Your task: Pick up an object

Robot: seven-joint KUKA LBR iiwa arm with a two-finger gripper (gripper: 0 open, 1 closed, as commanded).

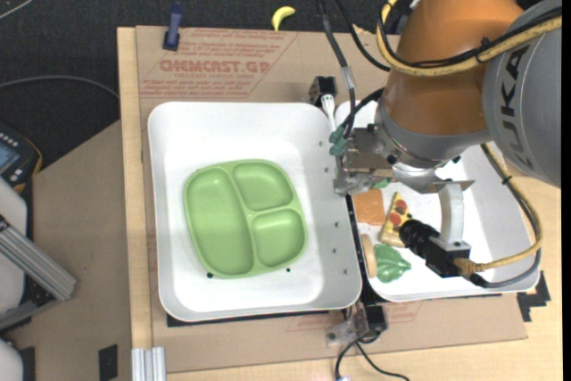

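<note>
A green divided plate (245,216) lies in the left bin (169,138). In the right bin (500,210), near its left wall, lie an orange-brown flat piece (368,208), a pizza-slice toy (394,219) and a green leafy toy (389,261). My gripper (361,183) hangs low over the right bin's left side, just above the orange-brown piece. The wrist hides its fingers, so nothing shows between them.
The arm's orange and grey wrist (446,58) covers most of the right bin. The brown board (214,62) under the bins bears a blue clip (172,28) and a yellow banana toy (283,14) at its far edge.
</note>
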